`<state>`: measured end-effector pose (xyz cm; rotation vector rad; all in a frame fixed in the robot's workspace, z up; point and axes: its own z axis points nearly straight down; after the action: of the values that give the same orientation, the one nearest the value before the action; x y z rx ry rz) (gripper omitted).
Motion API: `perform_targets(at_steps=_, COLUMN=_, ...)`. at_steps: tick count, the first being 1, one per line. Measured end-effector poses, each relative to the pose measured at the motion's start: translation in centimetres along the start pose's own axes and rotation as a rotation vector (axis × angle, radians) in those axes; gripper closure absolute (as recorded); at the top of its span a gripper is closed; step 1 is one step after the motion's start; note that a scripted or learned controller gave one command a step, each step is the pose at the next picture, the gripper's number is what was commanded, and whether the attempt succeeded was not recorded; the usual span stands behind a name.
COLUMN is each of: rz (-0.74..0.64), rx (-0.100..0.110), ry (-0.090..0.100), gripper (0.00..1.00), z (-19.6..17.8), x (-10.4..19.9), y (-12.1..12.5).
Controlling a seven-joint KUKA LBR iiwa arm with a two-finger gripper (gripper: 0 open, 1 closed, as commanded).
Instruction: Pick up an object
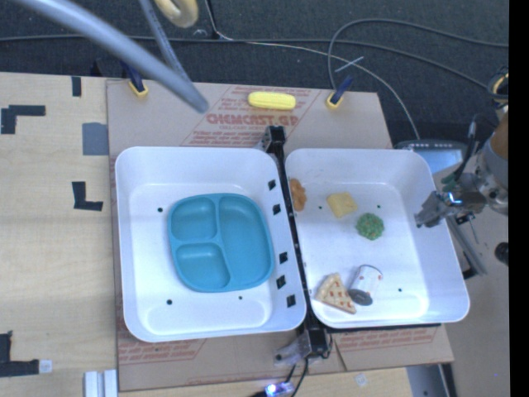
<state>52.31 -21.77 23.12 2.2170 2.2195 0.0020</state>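
At the frame's right edge, the gripper is hovering over the right bin's rim; whether it is gripping anything, I cannot tell. A broccoli floret is lying nearby.

Five small objects lie loose in the right-hand shallow white bin. A small orange-brown lump rests against the bin's left wall, near the far left corner. A pale yellow, blocky piece lies toward the far edge, left of centre. A round, bumpy green piece lies just beside it, at the bin's centre. A tan triangular wedge with red spots lies flat near the near edge, toward the left corner. A short white-and-grey cylinder lies on its side, touching the wedge's right edge.
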Motion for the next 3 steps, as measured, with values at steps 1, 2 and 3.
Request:
perform_targets(at_steps=1, rz=-0.001, rx=0.001, ry=0.000, gripper=1.00, z=-4.0, x=0.0, y=0.1)
perform_targets(at_steps=2, rz=-0.004, rx=0.005, ry=0.003, gripper=1.00, z=-2.2, x=4.9, y=1.7)
perform_targets(at_steps=3, rz=-0.003, rx=0.006, ry=0.002, gripper=1.00, z=-1.2, x=9.0, y=3.0)
